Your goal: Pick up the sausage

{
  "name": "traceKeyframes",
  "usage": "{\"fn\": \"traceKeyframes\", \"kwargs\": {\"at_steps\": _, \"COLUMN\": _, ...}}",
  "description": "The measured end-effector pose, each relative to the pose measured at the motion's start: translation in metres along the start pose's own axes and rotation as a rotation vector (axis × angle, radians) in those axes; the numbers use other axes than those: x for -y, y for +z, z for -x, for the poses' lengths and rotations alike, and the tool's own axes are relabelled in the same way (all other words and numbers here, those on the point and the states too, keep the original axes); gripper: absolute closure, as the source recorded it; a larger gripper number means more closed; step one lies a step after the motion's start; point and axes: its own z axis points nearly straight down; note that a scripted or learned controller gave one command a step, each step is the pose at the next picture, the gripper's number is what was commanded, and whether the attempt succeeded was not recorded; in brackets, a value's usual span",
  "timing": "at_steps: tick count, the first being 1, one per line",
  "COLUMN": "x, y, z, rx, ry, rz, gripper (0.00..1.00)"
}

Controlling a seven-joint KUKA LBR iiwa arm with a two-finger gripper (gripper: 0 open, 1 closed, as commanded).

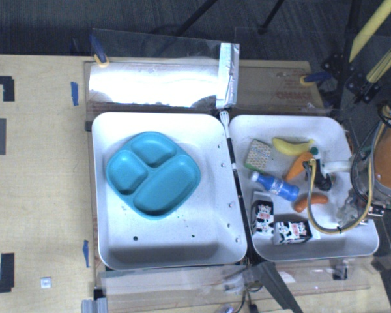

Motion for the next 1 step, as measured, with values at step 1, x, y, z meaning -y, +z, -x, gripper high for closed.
{"fn": "traceKeyframes", "kwargs": {"at_steps": 1, "x": 0.0008, "y": -0.0404, "z": 0.0004, "rx": -0.004, "ry": -0.007, "rz": -0.002, "gripper": 1.0}}
